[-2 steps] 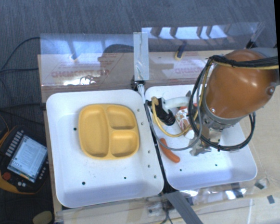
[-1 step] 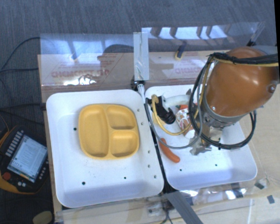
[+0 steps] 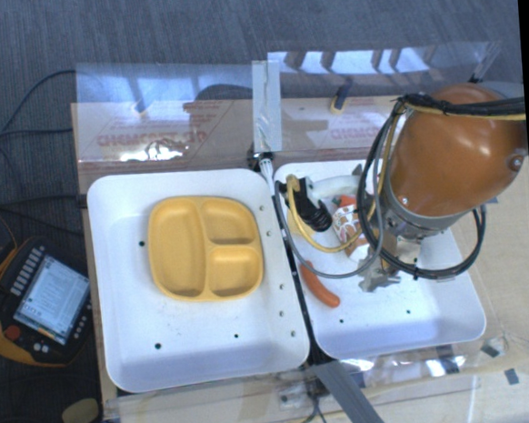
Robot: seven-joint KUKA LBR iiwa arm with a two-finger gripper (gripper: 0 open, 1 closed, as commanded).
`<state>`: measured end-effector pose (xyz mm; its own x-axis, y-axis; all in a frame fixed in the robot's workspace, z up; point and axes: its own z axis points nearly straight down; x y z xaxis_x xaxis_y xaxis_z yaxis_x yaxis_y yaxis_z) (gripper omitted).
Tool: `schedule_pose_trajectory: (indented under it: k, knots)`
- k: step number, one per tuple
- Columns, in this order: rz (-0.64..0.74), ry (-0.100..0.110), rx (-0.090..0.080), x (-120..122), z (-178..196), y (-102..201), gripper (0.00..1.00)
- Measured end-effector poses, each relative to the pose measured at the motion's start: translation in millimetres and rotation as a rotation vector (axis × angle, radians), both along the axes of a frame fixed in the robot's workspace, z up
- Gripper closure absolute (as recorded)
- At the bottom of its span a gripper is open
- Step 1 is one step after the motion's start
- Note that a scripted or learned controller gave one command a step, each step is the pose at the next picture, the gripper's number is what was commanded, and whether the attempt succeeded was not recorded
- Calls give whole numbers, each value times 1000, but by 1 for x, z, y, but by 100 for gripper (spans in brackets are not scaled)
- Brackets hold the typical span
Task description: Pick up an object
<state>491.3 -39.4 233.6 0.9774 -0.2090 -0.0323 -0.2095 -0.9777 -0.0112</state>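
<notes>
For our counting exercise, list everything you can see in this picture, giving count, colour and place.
left bin: one, white, on the bench
right bin: one, white, beside it
plate: one, yellow, divided, in the left bin
stick: one, orange, in the right bin by its left wall
packet: one, white and orange, in the right bin, partly hidden
pendant: one, black and orange, left of the bins
arm: one, orange band, over the right bin
gripper: one, grey, low in the right bin
</notes>
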Motion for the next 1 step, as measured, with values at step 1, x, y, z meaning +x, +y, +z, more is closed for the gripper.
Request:
schedule_pose_trajectory:
  k: [1]
  knots:
    - [-1, 5, 3, 0, 7, 2, 100]
